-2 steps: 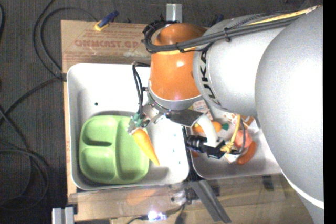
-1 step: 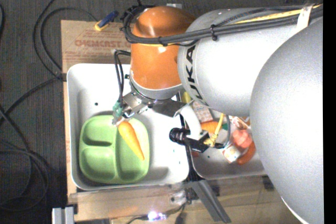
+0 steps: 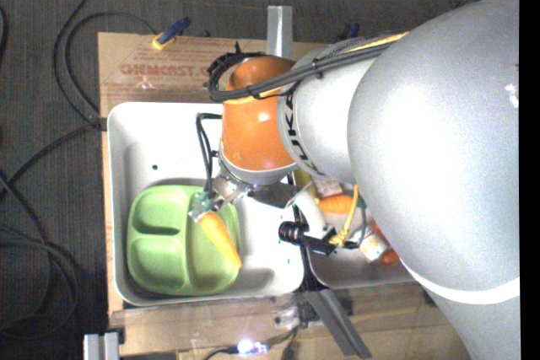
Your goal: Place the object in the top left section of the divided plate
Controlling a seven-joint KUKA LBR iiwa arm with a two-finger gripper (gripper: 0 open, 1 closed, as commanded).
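The arm (image 3: 422, 147), nearest the camera, sweeps in from the right and covers much of the right bin (image 3: 337, 276). Its orange band (image 3: 253, 122) hangs over the left bin (image 3: 152, 131), and the gripper (image 3: 207, 206) sits just below it, at the top edge of the green plate (image 3: 160, 244). A carrot (image 3: 219, 236) lies slanting across the plate's large right section, its upper end at the gripper; whether the gripper is clamped on it or parted cannot be told from here.

The step in hand looks like the carry or the placing, with the carrot over the wrong section. The next move calls for shifting it leftward to the small upper-left section and lowering it there before letting go.

The bench (image 3: 152, 67) is brown board with red lettering, a blue clip (image 3: 171, 32) at its far edge. Dark carpet (image 3: 51, 181) with loose cables (image 3: 59, 55) surrounds it. More orange items (image 3: 336, 205) lie in the right bin.
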